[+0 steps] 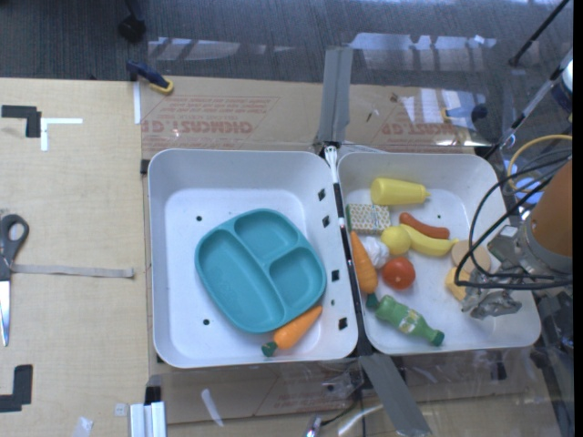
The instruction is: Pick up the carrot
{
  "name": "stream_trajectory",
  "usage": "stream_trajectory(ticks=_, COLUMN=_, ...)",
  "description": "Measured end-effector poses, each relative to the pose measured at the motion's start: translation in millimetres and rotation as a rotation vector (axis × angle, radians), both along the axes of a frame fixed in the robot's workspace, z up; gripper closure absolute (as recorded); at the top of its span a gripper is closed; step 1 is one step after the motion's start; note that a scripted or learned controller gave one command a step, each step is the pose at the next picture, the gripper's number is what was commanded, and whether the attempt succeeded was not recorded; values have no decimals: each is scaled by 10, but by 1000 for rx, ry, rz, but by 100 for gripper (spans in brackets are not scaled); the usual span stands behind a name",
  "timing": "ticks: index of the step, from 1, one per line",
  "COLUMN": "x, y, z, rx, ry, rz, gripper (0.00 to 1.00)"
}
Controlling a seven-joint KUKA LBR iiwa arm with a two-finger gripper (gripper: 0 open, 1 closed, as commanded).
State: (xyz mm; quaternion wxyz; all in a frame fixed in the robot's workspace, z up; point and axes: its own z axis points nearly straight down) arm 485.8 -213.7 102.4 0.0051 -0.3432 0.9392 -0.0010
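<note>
One carrot [296,328], orange with a green top, lies in the left bin [173,271] against the front edge of a teal divided plate [260,269]. A second orange carrot [364,263] lies along the left wall of the right bin [455,167]. My gripper [492,304] hangs over the right bin's front right corner, well to the right of both carrots and apart from them. Nothing shows in its grasp. Black cables and the orange wrist band partly cover it.
The right bin also holds a yellow bottle [398,191], a sausage [424,226], a banana [428,240], a tomato [398,273], a green bottle [409,320] and a waffle-like block [367,217]. Scissors [9,244] lie on the bench at far left.
</note>
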Motion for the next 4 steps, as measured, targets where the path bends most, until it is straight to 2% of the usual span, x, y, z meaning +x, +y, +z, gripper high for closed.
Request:
stream_trajectory(ticks=1, x=1494, y=-68, z=-81, rx=1, ry=2, rz=-152, gripper=100)
stream_trajectory(ticks=2, x=666, y=-76, z=-91, rx=-1, ry=6, rz=83, gripper=100)
stream_trajectory(ticks=3, x=667, y=-75, z=-91, rx=-1, ry=5, rz=84, gripper=0)
stream_trajectory(ticks=4, x=30, y=-73, z=-95, rx=-1, ry=6, rz=27, gripper=0)
